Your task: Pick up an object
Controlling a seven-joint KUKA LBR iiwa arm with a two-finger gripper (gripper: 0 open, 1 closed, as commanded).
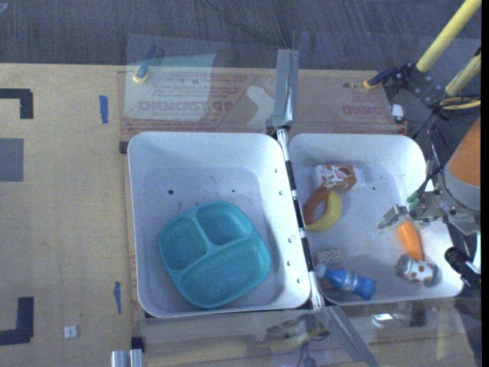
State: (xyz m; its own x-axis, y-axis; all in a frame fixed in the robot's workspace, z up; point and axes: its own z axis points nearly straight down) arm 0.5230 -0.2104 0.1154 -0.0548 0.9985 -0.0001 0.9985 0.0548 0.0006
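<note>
My gripper (403, 217) hangs low over the right side of the right bin (359, 145), reaching in from the right edge. Right below it, touching or nearly so, lies an orange carrot-shaped toy (411, 241), with its upper end at the gripper. A small spotted can (416, 270) rests just in front of the carrot. Further left in this bin are a yellow and orange banana-like toy (323, 209), a red and white packet (336, 177) and a blue bottle (348, 281) near the front wall. Nothing is visibly lifted off the bin floor.
The left bin (145, 205) holds a teal divided plate (215, 252). A metal divider strip (294, 212) runs between the bins. Yellow poles and cables (451, 29) stand at the back right, beside the arm's orange band (467, 159).
</note>
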